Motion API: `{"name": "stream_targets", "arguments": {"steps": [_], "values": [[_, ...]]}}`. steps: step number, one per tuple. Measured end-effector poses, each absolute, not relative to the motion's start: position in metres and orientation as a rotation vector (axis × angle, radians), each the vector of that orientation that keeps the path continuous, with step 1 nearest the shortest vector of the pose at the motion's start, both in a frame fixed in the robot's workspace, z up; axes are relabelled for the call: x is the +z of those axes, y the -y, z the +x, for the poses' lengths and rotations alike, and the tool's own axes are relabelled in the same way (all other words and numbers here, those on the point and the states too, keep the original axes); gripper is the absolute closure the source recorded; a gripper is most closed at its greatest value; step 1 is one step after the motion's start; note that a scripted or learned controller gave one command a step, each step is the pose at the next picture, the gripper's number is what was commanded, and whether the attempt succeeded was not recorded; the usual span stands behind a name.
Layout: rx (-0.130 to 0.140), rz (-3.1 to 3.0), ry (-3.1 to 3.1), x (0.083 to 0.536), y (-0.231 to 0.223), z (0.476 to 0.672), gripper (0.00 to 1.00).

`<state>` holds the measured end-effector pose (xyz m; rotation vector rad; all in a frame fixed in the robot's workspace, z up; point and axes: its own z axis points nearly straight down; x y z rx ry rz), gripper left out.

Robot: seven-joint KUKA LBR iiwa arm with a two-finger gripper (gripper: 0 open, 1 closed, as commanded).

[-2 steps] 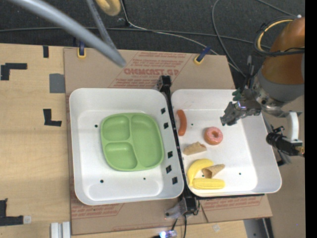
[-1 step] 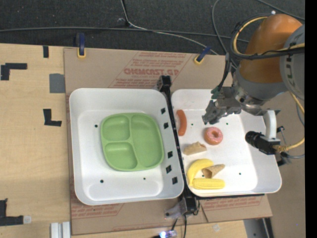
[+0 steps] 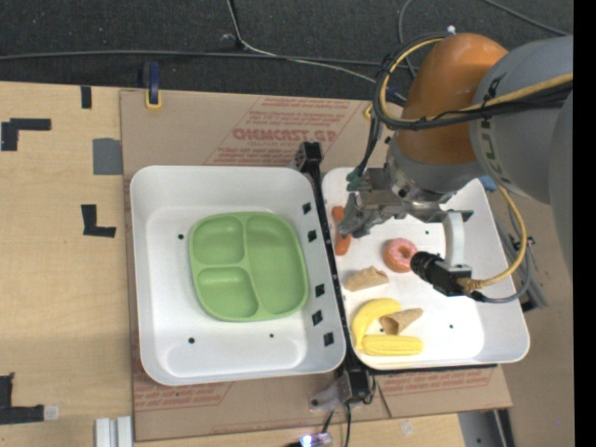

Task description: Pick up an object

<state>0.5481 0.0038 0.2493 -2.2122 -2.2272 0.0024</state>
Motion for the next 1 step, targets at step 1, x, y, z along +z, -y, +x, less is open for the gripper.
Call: {"name": "stream_targets", "arguments": {"steps": [1], "values": [[0.001,-2.213,2.227,0.2464,-0.0555,0.5554,1.00]]}}
